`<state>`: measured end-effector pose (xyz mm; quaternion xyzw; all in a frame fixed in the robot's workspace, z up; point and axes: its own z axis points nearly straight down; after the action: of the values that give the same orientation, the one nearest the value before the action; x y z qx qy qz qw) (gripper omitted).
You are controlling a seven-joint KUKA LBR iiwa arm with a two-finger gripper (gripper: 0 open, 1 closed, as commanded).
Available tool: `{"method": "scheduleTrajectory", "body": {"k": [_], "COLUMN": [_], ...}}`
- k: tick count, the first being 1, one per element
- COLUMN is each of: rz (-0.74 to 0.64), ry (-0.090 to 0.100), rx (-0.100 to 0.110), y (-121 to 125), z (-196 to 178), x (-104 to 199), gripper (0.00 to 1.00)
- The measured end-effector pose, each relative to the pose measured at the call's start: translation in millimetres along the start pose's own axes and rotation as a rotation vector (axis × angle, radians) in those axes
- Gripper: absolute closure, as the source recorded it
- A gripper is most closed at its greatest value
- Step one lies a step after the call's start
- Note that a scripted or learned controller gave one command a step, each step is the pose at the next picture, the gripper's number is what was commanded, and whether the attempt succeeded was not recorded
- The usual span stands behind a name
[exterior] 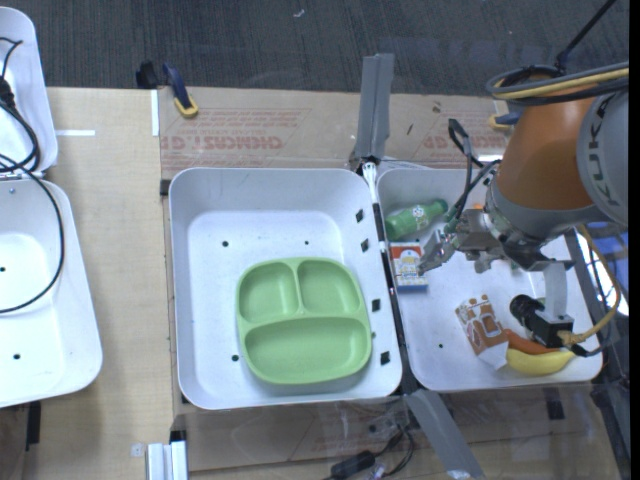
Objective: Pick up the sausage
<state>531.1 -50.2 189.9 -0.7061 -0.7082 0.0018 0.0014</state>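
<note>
Two shallow white bins are seated side by side on the bench. The left bin (200, 268) holds a green divided plate (302, 321), lying flat toward its near right part.

The right bin (440, 358) holds several items. A green bottle (415, 217) lies at the far left, and a small carton (407, 266) lies just near of it against the left wall. A brown-and-white packet (480, 328) lies toward the near right. A banana (540, 360) rests at the near right edge, and the sausage (528, 344), reddish-orange, lies touching the banana's far side.

The arm (545, 163) is positioned over the right bin. The gripper (495, 248) is located above the bin's middle, well apart from the sausage; whether it is open or closed cannot be told.
</note>
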Motion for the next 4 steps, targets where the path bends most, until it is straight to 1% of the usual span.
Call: {"method": "scheduleTrajectory", "body": {"k": [1,2,3,4], "rz": [-0.071,-0.003,-0.108,0.216], "ry": [0.001,-0.001,-0.001,0.006], "rx": [-0.003,-0.003,-0.004,-0.005], "y": [-9.9,60.0,-9.2,28.6], "z": [99.0,98.7,98.3,52.5], "x": [-43.2,-74.4,-122.9,-168.1], "gripper": [0.0,0.0,0.0,0.0]}}
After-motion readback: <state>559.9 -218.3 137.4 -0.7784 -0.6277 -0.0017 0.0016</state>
